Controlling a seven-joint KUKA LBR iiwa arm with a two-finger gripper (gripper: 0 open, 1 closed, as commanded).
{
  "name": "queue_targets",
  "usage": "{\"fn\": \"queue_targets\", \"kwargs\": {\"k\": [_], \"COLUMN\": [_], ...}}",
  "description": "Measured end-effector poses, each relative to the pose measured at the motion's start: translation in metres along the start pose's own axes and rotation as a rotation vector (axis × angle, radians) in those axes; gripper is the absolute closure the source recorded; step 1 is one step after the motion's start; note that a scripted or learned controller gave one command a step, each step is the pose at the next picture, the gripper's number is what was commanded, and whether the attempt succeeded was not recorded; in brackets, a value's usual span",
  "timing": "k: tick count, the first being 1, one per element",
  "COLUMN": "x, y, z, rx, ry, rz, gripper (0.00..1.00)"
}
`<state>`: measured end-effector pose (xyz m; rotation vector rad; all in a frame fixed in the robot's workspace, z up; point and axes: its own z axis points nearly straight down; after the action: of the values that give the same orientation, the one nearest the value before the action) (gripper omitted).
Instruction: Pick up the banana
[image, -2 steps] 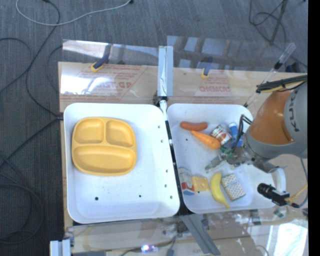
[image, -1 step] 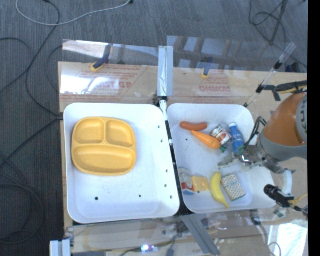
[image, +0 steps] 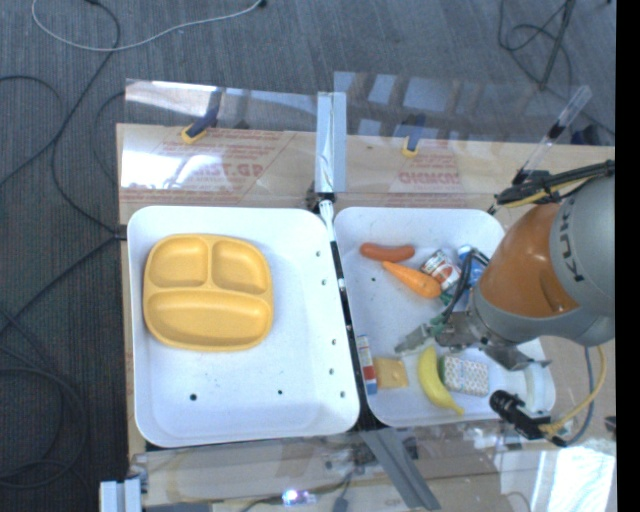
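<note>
1. The pick is not done. The banana (image: 436, 380) lies flat on the floor of the right bin (image: 400, 225), near its front edge, and nothing of mine is closed around it.

2. My gripper (image: 452, 330) sits low in that bin, just above the banana's upper tip. Whether it touches the fruit I cannot tell.

3. My fingers: I cannot tell how wide they stand. The wrist and its orange band cover most of them, and what pokes out to the left is a thin grey part too small to read.

4. What is left, as I judge it: settle over the banana's middle, close on it, lift it clear of the bin.

5. The banana is short, curved and yellow, smooth-skinned, darker at its lower end. It looks like a rigid plastic toy, so probably slick between the pads.

6. Its neighbours crowd it. A small tan square block (image: 392, 374) lies just beside it on the left; a pale speckled piece (image: 466, 375) lies against its right side.

7. Farther back lie a tapered orange carrot (image: 411, 279), a glossy red-orange sausage (image: 387, 252) and a small can with a printed label (image: 438, 267).

8. The left bin (image: 230, 400) bears a yellow divided plate (image: 208, 291), matte, with three compartments and rounded corners. Both bins are shallow smooth white plastic.
</note>
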<state>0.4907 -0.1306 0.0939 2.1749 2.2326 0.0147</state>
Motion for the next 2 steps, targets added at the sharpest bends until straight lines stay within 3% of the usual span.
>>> {"fn": "queue_targets", "kwargs": {"k": [1,2], "x": [-0.002,-0.0009], "y": [0.0008,0.0012], "z": [-0.009,-0.017], "rx": [-0.003,0.0], "ry": [-0.004,-0.003], "rz": [0.002,0.0], "gripper": [1.0,1.0]}}
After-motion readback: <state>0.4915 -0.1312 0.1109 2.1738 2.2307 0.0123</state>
